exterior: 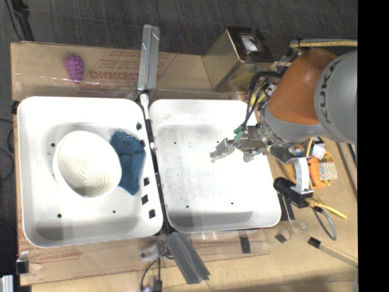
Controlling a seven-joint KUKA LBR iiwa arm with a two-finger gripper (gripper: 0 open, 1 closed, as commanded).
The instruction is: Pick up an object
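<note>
Brown cardboard-covered table [182, 66], dark floor beyond | left bin [36, 224]: woven cream dome [88, 163], crumpled blue cloth [129, 160] | pincer [219, 154] over right bin [200, 218], apparently released, holding nothing

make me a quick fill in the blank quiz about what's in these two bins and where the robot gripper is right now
1. The white woven hat lies in the ____ bin.
2. Touching the hat's right side is a crumpled cloth coloured ____.
3. The gripper hangs over the ____ bin.
4. The small purple object lies on the cardboard, ____ both bins.

Missing words: left; blue; right; outside
</note>
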